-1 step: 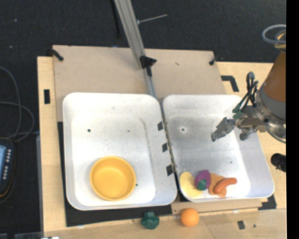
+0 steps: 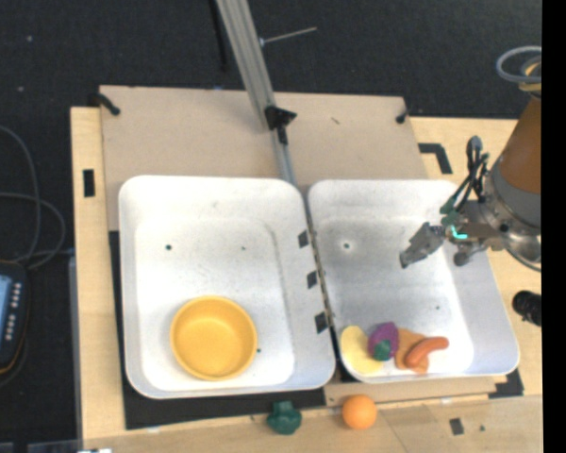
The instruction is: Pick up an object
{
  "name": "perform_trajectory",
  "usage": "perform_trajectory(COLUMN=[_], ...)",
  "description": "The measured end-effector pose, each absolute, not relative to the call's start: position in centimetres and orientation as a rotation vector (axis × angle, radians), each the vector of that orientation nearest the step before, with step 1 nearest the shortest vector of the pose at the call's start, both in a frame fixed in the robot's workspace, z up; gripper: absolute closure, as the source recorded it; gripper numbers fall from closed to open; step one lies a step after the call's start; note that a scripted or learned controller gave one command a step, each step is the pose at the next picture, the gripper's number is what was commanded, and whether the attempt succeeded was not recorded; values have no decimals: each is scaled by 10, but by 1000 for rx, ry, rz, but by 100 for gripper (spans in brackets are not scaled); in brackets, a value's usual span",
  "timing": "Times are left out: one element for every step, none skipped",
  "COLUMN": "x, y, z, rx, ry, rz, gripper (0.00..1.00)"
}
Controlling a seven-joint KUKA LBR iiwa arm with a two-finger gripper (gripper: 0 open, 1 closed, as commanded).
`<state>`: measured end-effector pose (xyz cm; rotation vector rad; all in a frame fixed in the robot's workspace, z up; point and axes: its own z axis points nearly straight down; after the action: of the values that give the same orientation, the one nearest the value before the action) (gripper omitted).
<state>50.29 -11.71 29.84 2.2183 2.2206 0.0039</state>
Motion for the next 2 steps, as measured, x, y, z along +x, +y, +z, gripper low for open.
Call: perform_trajectory(x=[499,504], y=[-127,-136], z=[243,195], rx=[2223,2222], ry=[2222,2222], rz=[-4,-1], gripper=[0,0])
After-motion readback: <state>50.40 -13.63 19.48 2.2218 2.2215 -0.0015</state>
